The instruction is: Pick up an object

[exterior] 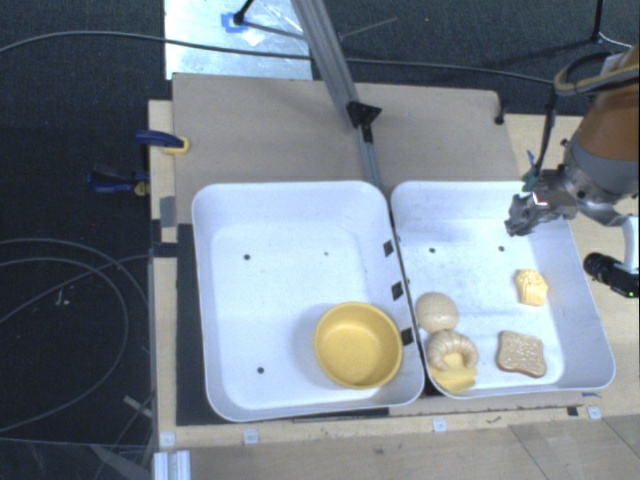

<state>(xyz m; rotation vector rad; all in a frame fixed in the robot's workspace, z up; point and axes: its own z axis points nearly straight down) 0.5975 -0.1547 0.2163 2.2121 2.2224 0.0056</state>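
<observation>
Nearest the lens, a yellow bowl (358, 344) sits in the left bin (230, 268) while the claw (524, 216), its grip state unclear, hovers over the right bin's (470, 248) far edge, best lowered squarely over the yellow block (532, 287) just below it.
</observation>
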